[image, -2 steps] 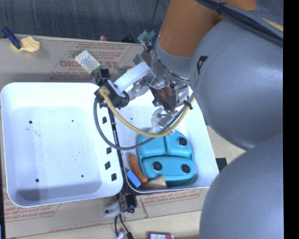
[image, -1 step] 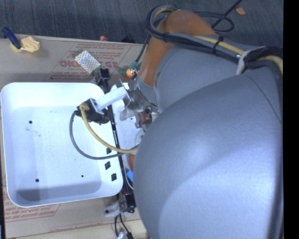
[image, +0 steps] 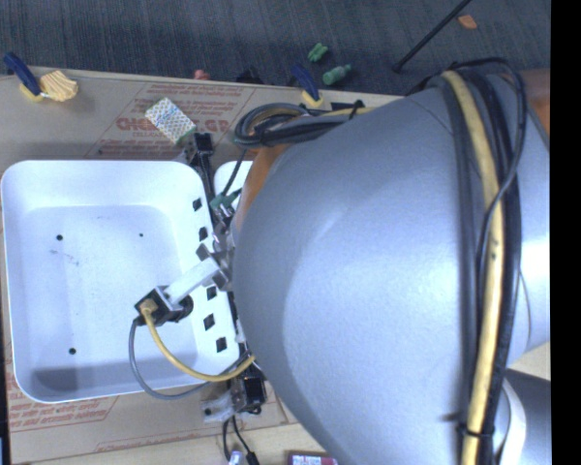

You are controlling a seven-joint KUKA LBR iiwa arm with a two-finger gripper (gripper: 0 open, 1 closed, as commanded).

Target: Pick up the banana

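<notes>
Looming over most of the shot, grey arm [image: 387, 289] blocks the right bin, w/ cables [image: 489, 260] running along its housing. Left bin [image: 39, 260] sits on the bench [image: 107, 114] in plain sight. Gripper state: can't tell. Banana location: can't tell, hidden by the arm if it's here at all. Yellow cable [image: 174, 352] loops at left bin's right edge.

Banana hidden (arm [image: 387, 279] blocks view)
</notes>
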